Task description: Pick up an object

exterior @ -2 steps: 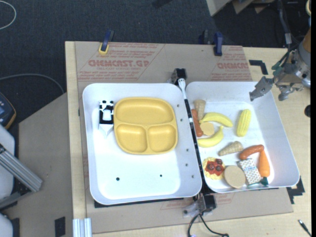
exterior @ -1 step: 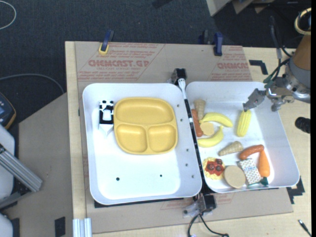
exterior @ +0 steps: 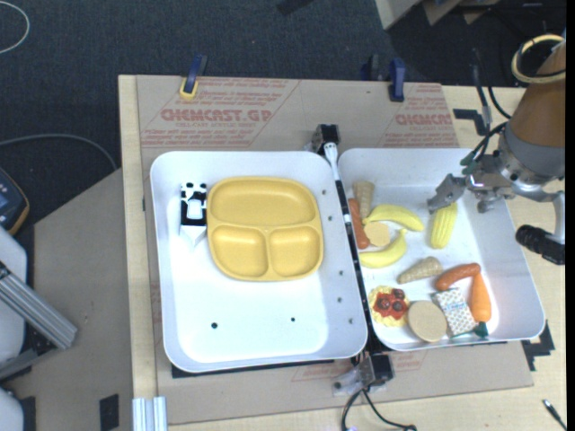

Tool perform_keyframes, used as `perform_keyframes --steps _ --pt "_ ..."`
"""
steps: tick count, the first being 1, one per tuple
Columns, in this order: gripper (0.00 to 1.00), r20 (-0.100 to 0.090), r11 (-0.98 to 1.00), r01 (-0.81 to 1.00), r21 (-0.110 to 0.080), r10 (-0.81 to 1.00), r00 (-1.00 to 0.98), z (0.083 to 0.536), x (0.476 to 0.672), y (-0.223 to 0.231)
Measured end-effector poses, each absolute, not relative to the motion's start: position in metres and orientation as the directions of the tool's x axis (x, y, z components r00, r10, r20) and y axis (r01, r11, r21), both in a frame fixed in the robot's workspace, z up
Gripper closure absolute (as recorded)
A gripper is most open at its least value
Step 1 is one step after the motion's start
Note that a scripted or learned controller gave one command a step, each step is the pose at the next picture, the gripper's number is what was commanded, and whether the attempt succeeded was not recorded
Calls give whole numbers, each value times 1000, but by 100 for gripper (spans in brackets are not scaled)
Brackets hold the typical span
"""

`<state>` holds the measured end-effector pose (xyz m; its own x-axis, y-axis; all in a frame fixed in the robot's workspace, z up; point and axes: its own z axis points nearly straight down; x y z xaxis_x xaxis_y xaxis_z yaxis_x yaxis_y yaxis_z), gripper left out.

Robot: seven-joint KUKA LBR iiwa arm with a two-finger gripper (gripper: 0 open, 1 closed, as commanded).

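Note:
My gripper (exterior: 469, 194) hangs over the upper right part of the right bin (exterior: 517, 268), its two grey fingers spread open with nothing between them. A yellow corn cob (exterior: 442, 225) lies upright just below its left finger (exterior: 446, 192). Left of the corn are two bananas (exterior: 396, 215) (exterior: 384, 255), a round biscuit (exterior: 377, 234), a red sausage (exterior: 358, 224) and a tan bread stick (exterior: 364, 193). Lower down lie a beige roll (exterior: 420, 269), a red hot dog (exterior: 457, 276), a carrot (exterior: 482, 297), a small pizza (exterior: 388, 303), a round bun (exterior: 427, 321) and a speckled packet (exterior: 455, 311).
The left bin (exterior: 260, 330) holds a yellow divided plate (exterior: 265, 227) and a small black-and-white item (exterior: 193, 206) at its upper left. The grey arm with its orange band (exterior: 539, 106) comes in from the right. Clamps (exterior: 396, 77) sit on the bench's far edge.

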<state>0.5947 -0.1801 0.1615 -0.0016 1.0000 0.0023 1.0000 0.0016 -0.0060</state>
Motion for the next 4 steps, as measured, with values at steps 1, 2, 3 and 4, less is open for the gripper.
perform_keyframes --steps 1,2,3,4 --pt "0 3 0 1000 -7 1000 0 109 588 -171" --pt "0 2 0 1000 -5 1000 0 83 587 -170" --pt "100 1 0 1000 0 1000 0 96 589 -170" --pt "100 -2 0 1000 6 1000 0 140 594 -172"
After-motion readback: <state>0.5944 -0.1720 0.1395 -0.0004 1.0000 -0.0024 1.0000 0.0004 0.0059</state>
